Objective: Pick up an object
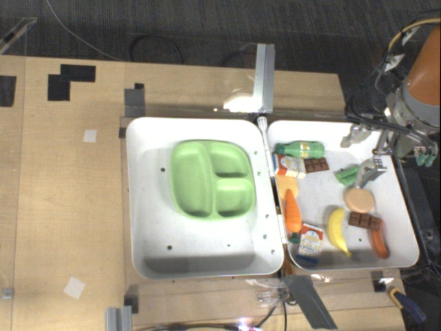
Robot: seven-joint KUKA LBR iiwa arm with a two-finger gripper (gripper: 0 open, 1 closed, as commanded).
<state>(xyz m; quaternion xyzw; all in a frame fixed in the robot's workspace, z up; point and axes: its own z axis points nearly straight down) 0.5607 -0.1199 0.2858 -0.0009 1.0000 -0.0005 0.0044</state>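
Nearest to us, along the front of the right bin (406,254), we are seeing a small juice carton (310,243) lying by the divider, with a banana (337,230) just beside it and a sausage (380,242) resting toward the front right corner. A chocolate bar (364,221) is lying just behind the sausage, touching or nearly touching it, and a round bread bun (359,200) is sitting just behind that. An orange carrot (293,212) is lying lengthwise along the left wall of this bin, its tip pointing toward the carton. The left bin (148,240) is holding a green divided plate (211,178), sitting a little behind its middle.

Further back in the right bin, we are finding a second chocolate bar (316,165) next to a small red and white packet (292,165), and behind them a green bottle (300,149) lying on its side. A green leafy piece (347,175) is lying near the middle of the bin.

The gripper (370,173) is hanging over the right half of this bin, its metal fingers (375,167) reaching down right beside the green leafy piece and just behind the bun. We are not able to tell whether they are apart or together, and nothing is visibly held between them. The grey arm (417,105) with its orange band is entering from the far right
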